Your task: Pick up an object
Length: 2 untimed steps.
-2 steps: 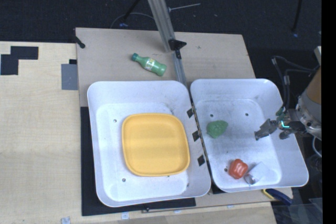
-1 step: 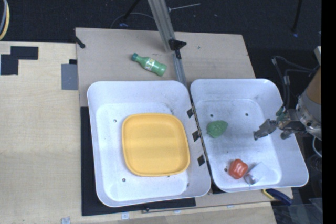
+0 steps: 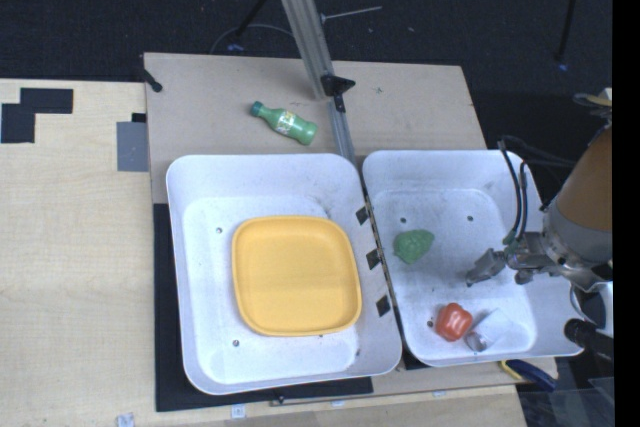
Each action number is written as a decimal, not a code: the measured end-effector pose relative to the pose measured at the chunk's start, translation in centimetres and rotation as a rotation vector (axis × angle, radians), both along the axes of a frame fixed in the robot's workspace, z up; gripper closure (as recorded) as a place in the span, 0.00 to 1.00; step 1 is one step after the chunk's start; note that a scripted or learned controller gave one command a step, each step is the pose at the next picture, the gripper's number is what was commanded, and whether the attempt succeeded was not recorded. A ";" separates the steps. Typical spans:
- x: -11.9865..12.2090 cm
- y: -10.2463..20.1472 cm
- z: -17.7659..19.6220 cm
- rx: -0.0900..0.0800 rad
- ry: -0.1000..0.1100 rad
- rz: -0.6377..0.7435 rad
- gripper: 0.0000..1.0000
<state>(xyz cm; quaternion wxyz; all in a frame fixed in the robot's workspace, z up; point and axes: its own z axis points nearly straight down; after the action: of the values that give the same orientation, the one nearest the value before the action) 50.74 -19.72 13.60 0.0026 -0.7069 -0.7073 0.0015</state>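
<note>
The gripper (image 3: pixel 482 271) hangs low over the right bin (image 3: pixel 440 177), near its right wall, with nothing visibly between its fingers; how far they are parted cannot be told. A red pepper-like object (image 3: pixel 453 321) lies just below and to its left, close to the bin's front rim. A green leafy object (image 3: pixel 414 245) sits farther left, with bare bin floor between. Beyond the divider, a yellow plate (image 3: pixel 297 275) fills the left bin (image 3: pixel 200 185); a green bottle (image 3: pixel 284 123) lies behind on the bench (image 3: pixel 420 105).
</note>
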 end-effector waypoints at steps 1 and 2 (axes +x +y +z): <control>0.0 0.0 -4.5 -0.002 -0.006 0.000 0.00; 0.1 -0.1 -3.4 -0.002 -0.008 -0.003 1.00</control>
<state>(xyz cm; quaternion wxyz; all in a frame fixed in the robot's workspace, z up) 50.80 -19.79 10.23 -0.0008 -0.7078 -0.7064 -0.0006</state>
